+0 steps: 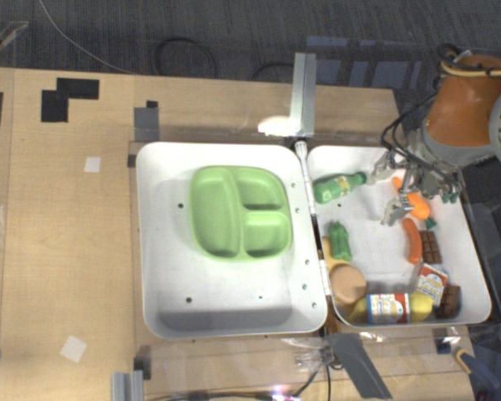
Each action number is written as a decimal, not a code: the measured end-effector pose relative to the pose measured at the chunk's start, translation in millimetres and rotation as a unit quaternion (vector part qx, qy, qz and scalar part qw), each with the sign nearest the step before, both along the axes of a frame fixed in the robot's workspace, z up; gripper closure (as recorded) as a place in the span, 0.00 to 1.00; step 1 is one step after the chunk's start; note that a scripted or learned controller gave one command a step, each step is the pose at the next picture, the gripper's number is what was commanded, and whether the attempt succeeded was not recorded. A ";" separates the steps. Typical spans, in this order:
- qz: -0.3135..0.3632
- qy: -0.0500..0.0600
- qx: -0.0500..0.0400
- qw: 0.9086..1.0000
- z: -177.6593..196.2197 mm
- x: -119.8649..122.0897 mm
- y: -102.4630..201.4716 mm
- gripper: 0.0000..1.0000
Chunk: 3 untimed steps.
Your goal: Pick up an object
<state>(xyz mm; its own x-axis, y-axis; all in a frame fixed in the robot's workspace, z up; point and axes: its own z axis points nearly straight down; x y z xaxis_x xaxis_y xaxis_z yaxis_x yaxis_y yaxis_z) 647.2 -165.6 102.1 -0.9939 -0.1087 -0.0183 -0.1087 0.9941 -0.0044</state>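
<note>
Two white bins sit side by side on your table [58,249], parted by a metal divider.

Left bin [163,299]: one green sectioned tray [238,211], three compartments, lying near the middle.

Right bin [367,232], items as you see them:
- green bottle [338,187] with a yellow label, lying on its side near the far left corner;
- small green block-shaped item [340,242] by the left wall, just below the bottle;
- round tan item [347,282], like a bun, near the front left corner;
- yellow item with a red-and-white label [390,308], lying along the front wall;
- small white-and-red carton [431,284] beside it, to the right;
- brown chocolate-like piece [449,301] at the front right corner;
- second brown segmented piece [432,246] by the right wall;
- orange-red sausage-shaped item [413,241], lying lengthways just left of that piece;
- small orange item [419,204], directly beneath the gripper.

Arm: grey with orange band, entering from your right. Gripper [411,197] hangs over the far right part of the right bin, close above the small orange item and the upper end of the sausage-shaped item. You cannot tell from this angle how wide the jaws stand, nor whether anything sits between them.
</note>
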 end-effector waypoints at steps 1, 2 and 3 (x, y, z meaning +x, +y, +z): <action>0.007 0.004 0.000 1.000 -13.7 -30.0 -26.4 0.00; 0.010 -0.002 -0.001 1.000 1.6 -25.5 -24.5 1.00; 0.010 -0.002 -0.001 1.000 0.9 -25.8 -24.3 0.00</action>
<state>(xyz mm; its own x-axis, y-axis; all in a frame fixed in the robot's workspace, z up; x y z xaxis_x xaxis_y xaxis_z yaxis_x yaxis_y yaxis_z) 621.4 -189.9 103.1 -0.9914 -0.1287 -0.0219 -0.1286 0.9917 -0.0064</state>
